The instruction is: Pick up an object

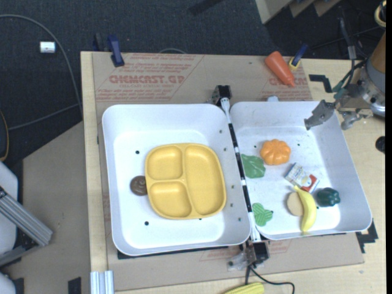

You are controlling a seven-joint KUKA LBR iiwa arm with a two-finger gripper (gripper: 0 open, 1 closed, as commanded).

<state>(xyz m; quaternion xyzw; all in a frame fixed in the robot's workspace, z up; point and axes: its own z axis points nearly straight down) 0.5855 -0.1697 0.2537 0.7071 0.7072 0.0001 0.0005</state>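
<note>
Claw: fingers spread, nothing between them, poised over far-right rim of right bin, presumably staged for descent; candidate orange pumpkin loose on bin floor, near and left of claw, banana beyond.

My arm is cut off by the right edge. The yellow divided plate hides part of a brown round thing. The small packet's print is too small to read.
</note>
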